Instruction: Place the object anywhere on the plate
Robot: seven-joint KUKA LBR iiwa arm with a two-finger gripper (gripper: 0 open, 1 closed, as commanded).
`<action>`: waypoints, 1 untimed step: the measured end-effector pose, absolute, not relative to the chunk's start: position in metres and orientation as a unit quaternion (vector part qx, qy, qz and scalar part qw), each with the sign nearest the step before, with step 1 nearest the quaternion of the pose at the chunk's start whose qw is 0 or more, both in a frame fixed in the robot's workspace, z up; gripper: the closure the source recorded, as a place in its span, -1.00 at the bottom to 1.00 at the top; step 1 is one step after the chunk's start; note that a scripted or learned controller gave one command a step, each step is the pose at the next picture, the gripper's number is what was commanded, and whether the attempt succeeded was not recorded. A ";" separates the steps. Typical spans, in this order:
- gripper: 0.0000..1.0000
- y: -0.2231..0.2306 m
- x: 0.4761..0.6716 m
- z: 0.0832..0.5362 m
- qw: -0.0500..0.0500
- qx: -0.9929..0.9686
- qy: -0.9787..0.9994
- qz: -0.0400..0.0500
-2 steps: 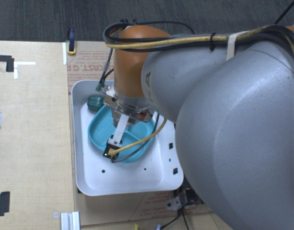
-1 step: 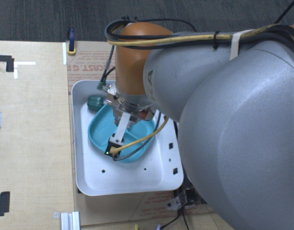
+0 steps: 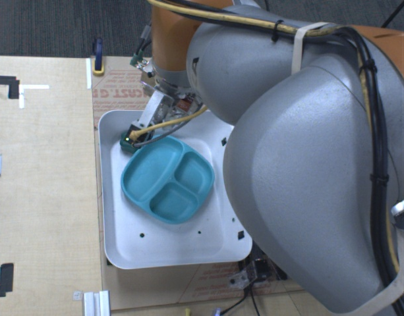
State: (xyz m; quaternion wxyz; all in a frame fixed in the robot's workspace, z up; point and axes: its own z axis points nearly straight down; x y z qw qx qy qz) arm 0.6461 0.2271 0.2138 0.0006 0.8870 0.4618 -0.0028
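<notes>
A light blue plate [image 3: 169, 180] with three compartments lies in the white bin [image 3: 162, 249], toward its back left. All three compartments look bare. My gripper [image 3: 163, 107] hangs low over the bin's back left corner, just beyond the plate's far rim. It is seen from above under the orange band of the wrist. The wrist and its fittings hide what is under the gripper.
The grey arm body covers the right half of the view and the bin's right side. Pale wooden bench [image 3: 43, 176] lies left of the bin, with black marks on it. A small blue and yellow tool [image 3: 97, 55] rests at the bench's back edge.
</notes>
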 end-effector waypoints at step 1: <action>1.00 0.187 0.598 0.154 -0.001 0.845 0.535 -0.004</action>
